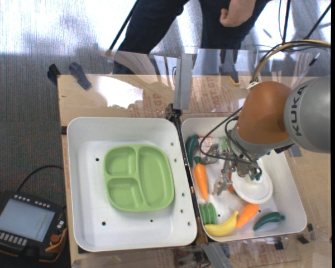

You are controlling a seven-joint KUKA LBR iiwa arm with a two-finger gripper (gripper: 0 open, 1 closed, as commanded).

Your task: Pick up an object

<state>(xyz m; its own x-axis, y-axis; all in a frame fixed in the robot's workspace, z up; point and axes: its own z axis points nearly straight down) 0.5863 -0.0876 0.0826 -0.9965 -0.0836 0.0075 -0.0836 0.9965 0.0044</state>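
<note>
We saw the arm (301, 116) reaching in from 3 o'clock over the right bin (293, 188), with its gripper (226, 175) lowered into the middle of that bin among the toy food. We could not tell how the pincer stood; metal parts and cables cluttered that spot, and nothing clearly sat between them, so we judged nothing was grasped yet. Candidates for picking all lay in the right bin: a carrot (201, 181) just beside the gripper at its 9 o'clock, a white plate (253, 190) touching or just under it at 4 o'clock, a second carrot (247, 214) at 5 o'clock, a banana (222, 226) at 6 o'clock near the bin's front wall, a dark green pepper (268, 220) at 5 o'clock farther out, and a green cucumber-like piece (191, 146) at 10 o'clock. The left bin (81, 149) held a green divided tray (138, 177), well apart from the gripper. Task looked early: approach made, grasp and lift remaining.
</note>
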